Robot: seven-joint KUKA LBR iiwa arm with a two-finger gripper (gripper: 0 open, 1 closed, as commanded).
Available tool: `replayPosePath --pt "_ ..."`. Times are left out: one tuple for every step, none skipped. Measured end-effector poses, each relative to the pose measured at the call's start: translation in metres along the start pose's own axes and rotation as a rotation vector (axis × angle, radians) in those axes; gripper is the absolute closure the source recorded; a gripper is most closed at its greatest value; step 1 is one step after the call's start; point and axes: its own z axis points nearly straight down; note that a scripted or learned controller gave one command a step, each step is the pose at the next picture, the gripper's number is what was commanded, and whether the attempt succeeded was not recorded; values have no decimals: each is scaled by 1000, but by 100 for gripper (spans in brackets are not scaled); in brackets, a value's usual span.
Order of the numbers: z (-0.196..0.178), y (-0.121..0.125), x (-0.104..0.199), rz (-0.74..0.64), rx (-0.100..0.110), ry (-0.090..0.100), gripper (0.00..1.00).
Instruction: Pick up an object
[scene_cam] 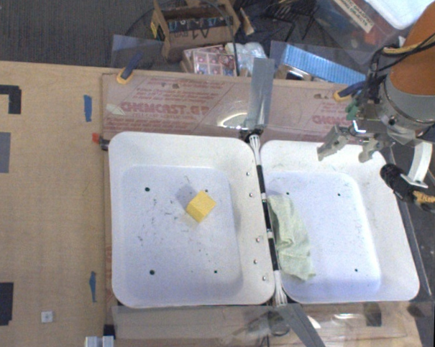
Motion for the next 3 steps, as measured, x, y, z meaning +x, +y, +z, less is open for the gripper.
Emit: replayPosePath --pt "75 -46 1 -261 0 0 0" --pt "90 -95 21 -553 0 1 0" --pt "68 -89 121 -961 -6 -3 0"
